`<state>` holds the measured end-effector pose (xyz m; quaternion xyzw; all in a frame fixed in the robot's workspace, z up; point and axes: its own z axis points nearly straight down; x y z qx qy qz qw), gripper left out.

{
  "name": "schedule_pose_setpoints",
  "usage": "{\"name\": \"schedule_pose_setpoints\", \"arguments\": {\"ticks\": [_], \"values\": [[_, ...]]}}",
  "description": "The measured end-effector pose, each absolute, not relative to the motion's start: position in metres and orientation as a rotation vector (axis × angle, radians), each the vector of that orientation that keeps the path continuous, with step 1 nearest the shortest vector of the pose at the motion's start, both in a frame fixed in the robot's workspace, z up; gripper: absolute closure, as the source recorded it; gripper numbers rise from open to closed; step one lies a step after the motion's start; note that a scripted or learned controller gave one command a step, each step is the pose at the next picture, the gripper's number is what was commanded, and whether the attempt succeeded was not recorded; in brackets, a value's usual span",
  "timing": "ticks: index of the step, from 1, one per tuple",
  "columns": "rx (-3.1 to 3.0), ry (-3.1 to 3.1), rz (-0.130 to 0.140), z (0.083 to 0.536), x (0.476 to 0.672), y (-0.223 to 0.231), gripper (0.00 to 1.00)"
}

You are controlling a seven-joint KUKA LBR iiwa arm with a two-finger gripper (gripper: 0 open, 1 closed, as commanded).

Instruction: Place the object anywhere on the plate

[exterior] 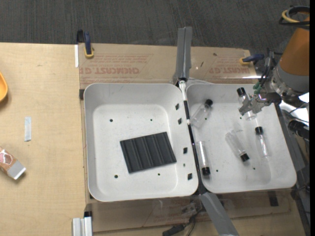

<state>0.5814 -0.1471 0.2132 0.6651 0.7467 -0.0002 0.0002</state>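
Resting on the tabletop (pixel 44 92), two shallow white bins: the left bin (pixel 98 181) holds one dark ribbed rectangular plate (pixel 147 152); the right bin (pixel 280 178) holds five clear plastic black-capped vials (pixel 203 157), its far corner under the hand (pixel 252 105), grip state unreadable

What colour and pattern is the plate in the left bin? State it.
The plate is dark grey to black with lengthwise ridges, seen in the camera view.

Grey metal arm (pixel 290 77) with a broad orange band (pixel 298 50) above the wrist. Below that, a silvery wrist block trailing thin dark cables, a small green spot beside them. Pale metallic two-finger gripper (pixel 248 107) at the tip.
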Motion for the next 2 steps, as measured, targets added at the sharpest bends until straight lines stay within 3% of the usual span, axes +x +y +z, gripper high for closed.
{"name": "schedule_pose_setpoints", "arguments": {"ticks": [2], "values": [[2.402, 2.026, -0.007, 0.275, 0.607, 0.039, 1.00]]}}
